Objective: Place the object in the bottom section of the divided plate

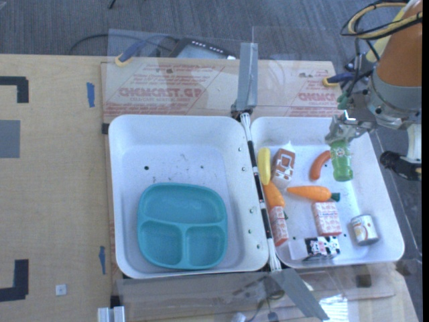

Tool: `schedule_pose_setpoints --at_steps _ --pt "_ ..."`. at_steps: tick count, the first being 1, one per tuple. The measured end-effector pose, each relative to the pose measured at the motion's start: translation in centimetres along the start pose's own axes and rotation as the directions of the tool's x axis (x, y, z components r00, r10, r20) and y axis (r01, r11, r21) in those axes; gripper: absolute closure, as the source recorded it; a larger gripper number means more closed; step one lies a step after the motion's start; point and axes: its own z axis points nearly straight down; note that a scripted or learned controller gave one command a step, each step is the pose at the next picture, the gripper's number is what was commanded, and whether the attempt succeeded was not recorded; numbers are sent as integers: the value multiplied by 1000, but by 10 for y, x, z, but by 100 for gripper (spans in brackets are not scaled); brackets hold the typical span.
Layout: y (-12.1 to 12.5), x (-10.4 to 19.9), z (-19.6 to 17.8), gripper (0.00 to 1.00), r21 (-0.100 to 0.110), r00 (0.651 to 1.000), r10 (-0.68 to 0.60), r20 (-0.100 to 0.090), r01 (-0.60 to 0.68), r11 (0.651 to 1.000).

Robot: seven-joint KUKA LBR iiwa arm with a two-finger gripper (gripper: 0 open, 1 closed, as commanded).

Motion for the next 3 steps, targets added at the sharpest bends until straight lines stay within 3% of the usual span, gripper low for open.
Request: schedule_pose_setpoints --at_steps 1,2,3 --pt "16 69 28 100 2 981 -196 -1 196 981" --pt "8 136 49 100 1 923 -384 -1 384 923" --pt "-57 197 58 100 1 895 -446 -2 446 895"
